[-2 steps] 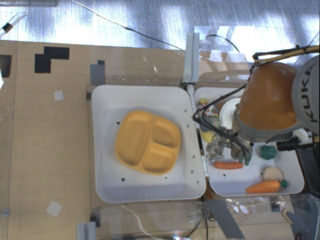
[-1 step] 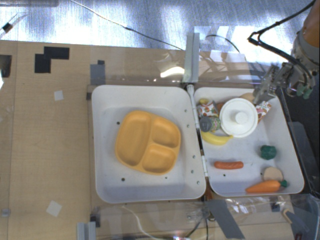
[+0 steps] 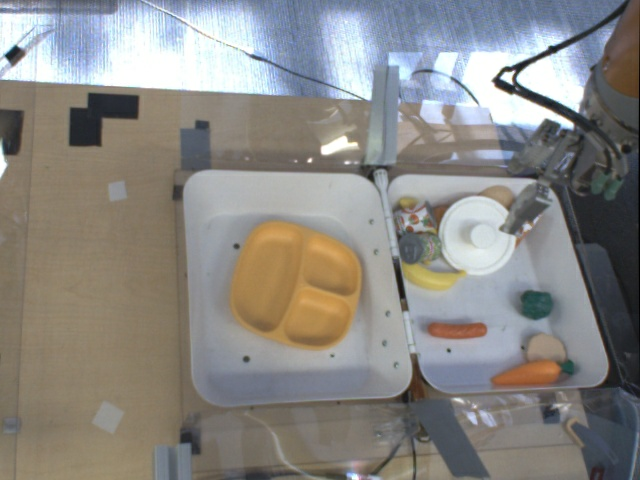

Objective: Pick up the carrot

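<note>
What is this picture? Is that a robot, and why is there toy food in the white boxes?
Yes, it is a robot arm. One camera looks down from above. The arm comes in from the picture's right, and its metal two-finger gripper hangs over the right white bin. That bin has toy food: an orange carrot with a green top, a red sausage, a yellow banana, a green broccoli piece and a round white lid-like dish. The left white bin has a yellow divided plate. The gripper holds nothing; the carrot lies at the bin's near edge.
</note>
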`<state>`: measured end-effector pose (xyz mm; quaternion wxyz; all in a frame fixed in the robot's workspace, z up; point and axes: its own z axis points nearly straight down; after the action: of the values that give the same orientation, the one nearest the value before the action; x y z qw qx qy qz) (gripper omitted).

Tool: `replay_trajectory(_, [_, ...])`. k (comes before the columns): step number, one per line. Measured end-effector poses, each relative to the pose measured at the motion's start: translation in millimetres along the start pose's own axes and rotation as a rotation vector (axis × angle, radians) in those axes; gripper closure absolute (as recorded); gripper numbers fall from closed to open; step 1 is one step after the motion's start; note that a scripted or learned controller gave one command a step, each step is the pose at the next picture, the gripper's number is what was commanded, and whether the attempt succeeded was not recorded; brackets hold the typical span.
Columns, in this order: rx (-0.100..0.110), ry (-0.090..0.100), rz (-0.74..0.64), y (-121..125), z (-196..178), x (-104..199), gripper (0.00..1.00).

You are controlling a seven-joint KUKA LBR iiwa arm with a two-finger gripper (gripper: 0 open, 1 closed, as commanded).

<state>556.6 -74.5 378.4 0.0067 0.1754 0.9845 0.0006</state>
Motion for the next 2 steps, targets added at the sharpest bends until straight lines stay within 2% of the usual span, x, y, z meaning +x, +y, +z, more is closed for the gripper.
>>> replay_trajectory(1, [0.002,0.011,0.016,23,78,22,0.0])
replay_trajectory(2, [0.001,0.014,-0.166,17,193,60,0.0])
